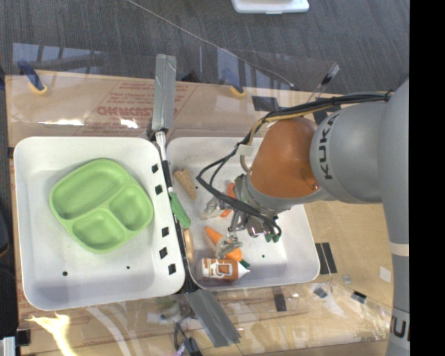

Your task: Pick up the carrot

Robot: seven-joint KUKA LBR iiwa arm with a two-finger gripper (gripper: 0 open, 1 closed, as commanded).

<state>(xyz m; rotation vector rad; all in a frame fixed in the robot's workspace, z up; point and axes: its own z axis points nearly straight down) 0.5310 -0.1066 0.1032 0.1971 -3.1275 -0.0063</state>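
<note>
Grey carpet surrounds the bench (348,229); end effector (233,233) grip state unclear.

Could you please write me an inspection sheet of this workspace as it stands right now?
Surface: two shallow white bins side by side, left bin and right bin, on a bench under clear sheeting.
Job's things: small orange carrot lying in the right bin, just left of the gripper.
Clutter: green three-compartment plate in the left bin; corn cob, green pod-like piece and small orange-and-white carton in the right bin.
Grippers: gripper low over the right bin among the items; finger state unclear.
Cables: black cables loop from the wrist over the right bin.
Surroundings: grey carpet beyond the bench; white object at the top edge.
</note>
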